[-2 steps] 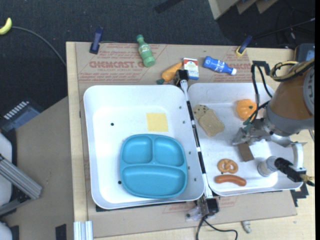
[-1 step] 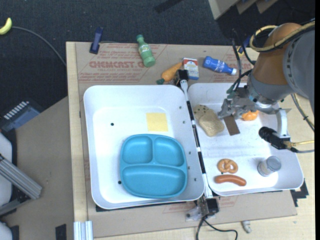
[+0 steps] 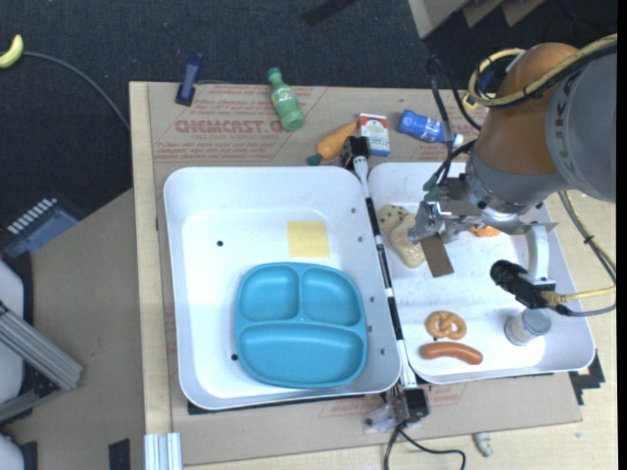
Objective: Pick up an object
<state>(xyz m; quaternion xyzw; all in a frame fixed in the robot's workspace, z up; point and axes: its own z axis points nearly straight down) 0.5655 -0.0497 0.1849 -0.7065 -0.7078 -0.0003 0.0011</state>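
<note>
Arm [image 3: 534,135] comes in from the right, with the jaws low over the right bin [image 3: 573,346], in its upper-left part near the divider. Can't tell from this angle whether the jaws are released or clenched, and nothing can be made out between them.

Left bin [image 3: 196,213]: blue divided plate [image 3: 299,323] well left of the jaws and below, yellow square [image 3: 309,238] left of them, about level.

Nearest candidate is the beige lumps [image 3: 404,238], just left of the jaws against the divider. Their long axis looks to run along the divider, up-down in view. My call is that the next move is a short shift left plus a drop, closing across that axis.

Other options: sausage [image 3: 451,352] and pretzel [image 3: 446,323], straight below the jaws and well apart from them. The sausage lies roughly left-right.

Writing: red "CHEMCAST" on the desk [image 3: 235,140], up-left of the jaws. The smaller print under it is unreadable.
</note>
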